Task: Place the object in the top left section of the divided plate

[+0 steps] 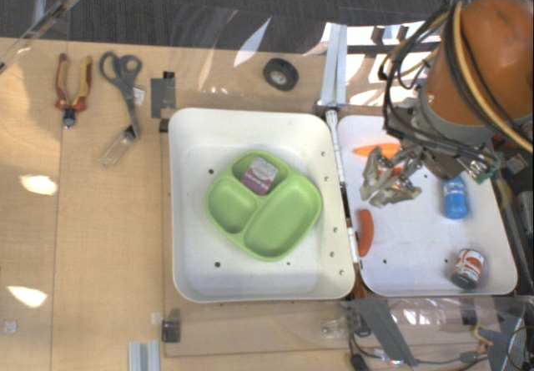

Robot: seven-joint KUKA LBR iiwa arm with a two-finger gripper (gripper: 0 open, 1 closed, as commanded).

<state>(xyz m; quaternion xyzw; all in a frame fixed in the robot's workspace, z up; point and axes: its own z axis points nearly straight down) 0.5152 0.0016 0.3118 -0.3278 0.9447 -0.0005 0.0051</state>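
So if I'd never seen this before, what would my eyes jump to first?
Probably the bright green divided plate in the middle of the left bin, with a small purple and white object sitting in one of its sections. Next, the big orange part of the robot arm at the upper right, with its hand hanging over the right bin near a blue object and an orange carrot.

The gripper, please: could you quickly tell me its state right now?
Gripper: over the right bin; open or closed cannot be told from this view.
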